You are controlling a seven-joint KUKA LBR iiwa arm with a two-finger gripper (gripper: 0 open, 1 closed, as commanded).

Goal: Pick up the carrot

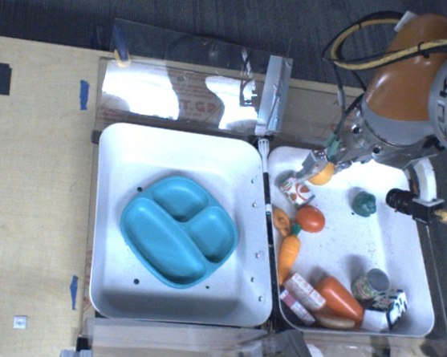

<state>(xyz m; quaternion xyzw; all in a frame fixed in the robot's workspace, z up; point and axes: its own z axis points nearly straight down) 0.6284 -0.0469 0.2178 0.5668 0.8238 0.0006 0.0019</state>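
The arm [418, 72] reaches in from the right, and its gripper [312, 170] sits over the far left part of the right bin [423, 263]. The fingers [298, 175] point down and left, and a small yellow-orange piece [322, 174] lies right against them; whether they pinch it or merely rest beside it cannot be told from this angle.

The carrot [288, 252] lies near the left wall of the right bin, its thick end toward the near side and a green tuft at its far end. It is nearer than the gripper and apart from it. Just beyond it sits a red tomato [311, 218], with a small red-and-white item [300, 193] farther still, close below the fingers. An orange wedge [281, 220] rests against the bin wall beside the carrot.

In the near part of the bin lie a larger orange-red vegetable [338, 299], a pink-and-white packet [300, 295] and a tin can [370, 285]. A dark green ball [364, 203] sits toward the far right.

The left bin [106, 280] holds a blue divided plate [178, 229].
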